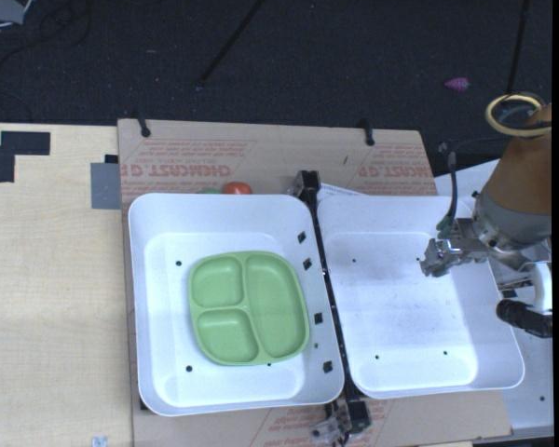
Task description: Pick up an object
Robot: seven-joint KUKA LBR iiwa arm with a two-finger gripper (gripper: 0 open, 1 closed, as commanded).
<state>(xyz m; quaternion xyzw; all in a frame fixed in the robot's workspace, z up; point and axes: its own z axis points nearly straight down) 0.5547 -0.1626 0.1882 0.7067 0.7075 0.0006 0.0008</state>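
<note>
Camera view shows the green divided plate lying flat in the left bin, roughly centred and clear of the walls, likely the thing to pick. The right bin beside it shares a black divider. The gripper hangs over the right bin's right side, well apart from the plate, with nothing visibly in its grasp; whether it is spread or closed I cannot tell. A small red object sits behind the left bin's far rim, on the cardboard.
</note>
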